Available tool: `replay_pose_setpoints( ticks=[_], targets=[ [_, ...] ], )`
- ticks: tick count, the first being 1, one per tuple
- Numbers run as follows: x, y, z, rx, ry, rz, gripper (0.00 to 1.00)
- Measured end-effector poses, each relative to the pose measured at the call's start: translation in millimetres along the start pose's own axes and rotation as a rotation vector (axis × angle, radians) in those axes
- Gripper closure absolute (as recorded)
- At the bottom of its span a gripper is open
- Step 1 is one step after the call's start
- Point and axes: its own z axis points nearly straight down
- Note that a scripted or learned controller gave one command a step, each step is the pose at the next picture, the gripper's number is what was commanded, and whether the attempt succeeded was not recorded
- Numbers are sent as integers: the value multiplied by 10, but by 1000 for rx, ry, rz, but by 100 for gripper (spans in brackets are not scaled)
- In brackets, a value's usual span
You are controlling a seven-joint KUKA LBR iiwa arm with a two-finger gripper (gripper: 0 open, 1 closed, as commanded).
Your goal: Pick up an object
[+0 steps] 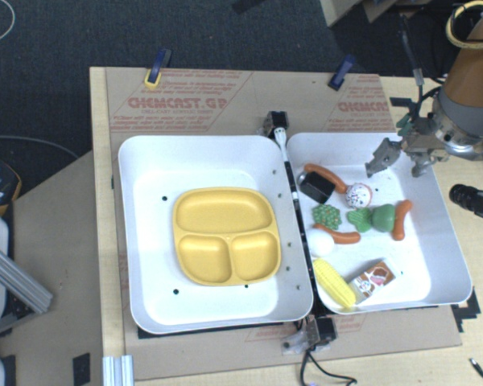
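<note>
The right bin (435, 252) holds several toy foods: a sausage (325, 174), a black block (315, 188), a white speckled ball (357, 195), green broccoli pieces (372, 218), an orange carrot (399, 219), another sausage (339, 235), a white egg (323, 246), yellow corn (335, 285) and a small printed box (373, 279). My gripper (402, 161) hangs above the bin's far right part, its two fingers spread apart with nothing between them. It stands above and to the right of the speckled ball.
The left bin (145, 215) holds a yellow three-compartment tray (225, 236). Clamps (155, 68) pin the cardboard base at the back. A black cable fitting (276, 125) sits between the bins at the far side. The arm's wrist (467, 95) enters from the right.
</note>
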Motion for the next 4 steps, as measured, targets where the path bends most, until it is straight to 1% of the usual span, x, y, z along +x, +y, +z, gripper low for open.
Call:
replay_pose_setpoints(
  ticks=[1, 2, 3, 4],
  targets=[
    [3, 26, -80, -14, -3, -3, 0],
    [-32, -70, 457, -8, -1, -2, 0],
    [-115, -67, 926, -10, -2, -2, 0],
    [-108, -69, 1400, -9, -1, -3, 0]
  ],
)
